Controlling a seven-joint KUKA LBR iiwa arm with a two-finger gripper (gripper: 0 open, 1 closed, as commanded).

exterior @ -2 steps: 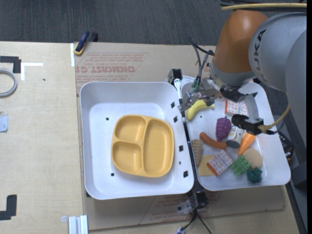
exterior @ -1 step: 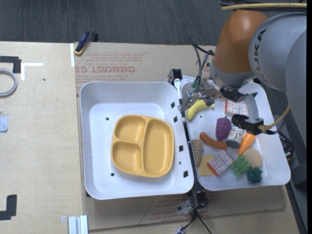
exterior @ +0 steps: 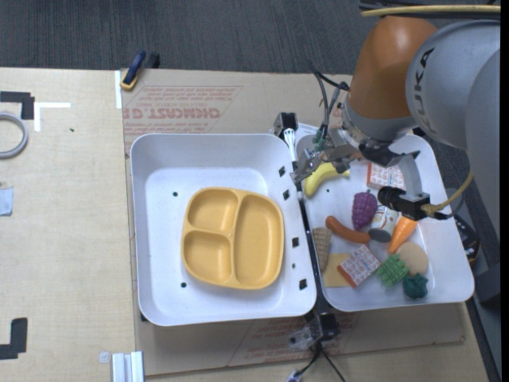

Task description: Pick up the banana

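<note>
One banana [exterior: 322, 179] lies in the right bin [exterior: 445, 289], by the wall it shares with the left bin, the claw [exterior: 318, 162] right over it, whether pinching we cannot tell; we judge that wall could block a finger and spoil the grasp.

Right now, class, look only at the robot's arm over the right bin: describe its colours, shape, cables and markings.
The arm is thick and rounded, grey, with a broad orange band above the wrist and dark lettering on the grey shell. Thin black cables loop down beside the wrist. The gripper is small, of dark and silver metal parts.
</note>
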